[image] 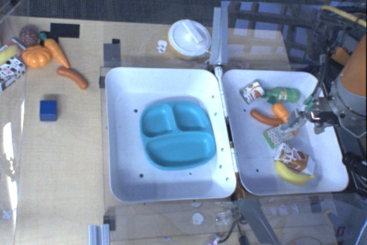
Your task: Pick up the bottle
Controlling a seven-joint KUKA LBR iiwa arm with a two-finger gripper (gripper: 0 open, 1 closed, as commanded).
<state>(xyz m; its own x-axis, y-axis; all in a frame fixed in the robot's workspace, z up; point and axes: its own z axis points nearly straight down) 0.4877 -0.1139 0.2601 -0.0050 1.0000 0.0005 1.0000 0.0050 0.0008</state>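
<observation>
The bottle (pixel 284 94) is green and lies on its side near the back of the right bin (pixel 327 181). My gripper (pixel 295 122) reaches in from the right and hangs low over the bin's middle, a little in front of the bottle and apart from it. It sits just above a grey-green packet (pixel 277 136) and beside a small orange carrot (pixel 280 111). Nothing can be seen held in it.
The right bin also holds a red-and-white carton (pixel 252 90), a sausage (pixel 264 117), a snack packet (pixel 294 159) and a banana (pixel 293 174). A blue divided tray (pixel 178 133) lies in the left bin (pixel 123 123). A white lid (pixel 190 37) and toy foods (pixel 46 54) rest on the bench.
</observation>
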